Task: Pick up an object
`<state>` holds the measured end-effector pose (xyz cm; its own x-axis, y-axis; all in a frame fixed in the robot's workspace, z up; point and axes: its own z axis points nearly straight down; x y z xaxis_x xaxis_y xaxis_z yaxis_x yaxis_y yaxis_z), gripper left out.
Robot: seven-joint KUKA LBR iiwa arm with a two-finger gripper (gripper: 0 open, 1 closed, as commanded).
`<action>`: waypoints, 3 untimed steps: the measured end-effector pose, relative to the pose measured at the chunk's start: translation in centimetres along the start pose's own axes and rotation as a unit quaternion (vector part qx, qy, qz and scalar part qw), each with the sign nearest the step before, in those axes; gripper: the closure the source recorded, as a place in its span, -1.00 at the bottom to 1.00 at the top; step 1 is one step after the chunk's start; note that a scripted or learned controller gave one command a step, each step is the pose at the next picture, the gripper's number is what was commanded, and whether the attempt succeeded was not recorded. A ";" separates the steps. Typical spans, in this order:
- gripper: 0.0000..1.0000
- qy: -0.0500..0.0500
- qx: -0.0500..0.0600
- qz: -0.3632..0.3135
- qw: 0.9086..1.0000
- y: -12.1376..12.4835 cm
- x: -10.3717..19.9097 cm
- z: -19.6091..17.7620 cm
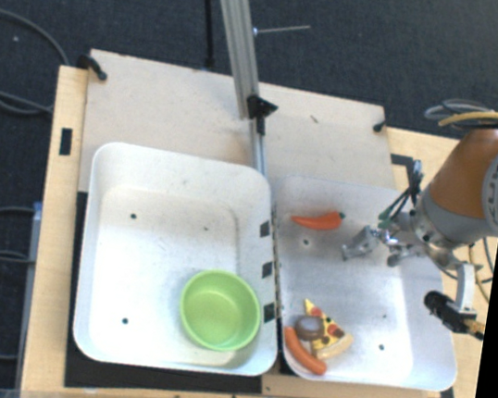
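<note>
The pepper lies near the right bin's far wall, just left of the claw. Whether the claw is wide or narrow I cannot tell. The pepper looks light, smooth, probably slippery; best gripped across its thick middle.

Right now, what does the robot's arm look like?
The arm is fat and round, with an orange band over a grey part. Thin cables loop above it, and more wires run down beside it. At its end sits a small grey metal gripper with two thin fingers.
</note>
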<state>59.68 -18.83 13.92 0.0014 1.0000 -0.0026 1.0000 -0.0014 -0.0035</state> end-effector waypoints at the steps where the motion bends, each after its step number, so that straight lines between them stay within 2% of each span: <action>1: 1.00 0.000 -0.004 0.001 1.000 0.2 -0.1 -1.5; 2: 1.00 0.000 -0.005 -0.001 1.000 -0.2 -1.0 -7.0; 3: 1.00 0.001 -0.003 -0.001 1.000 -0.2 -1.0 -6.7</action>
<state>59.54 -19.82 20.58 -0.0006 1.0000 -0.0012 1.0000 0.0006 0.0026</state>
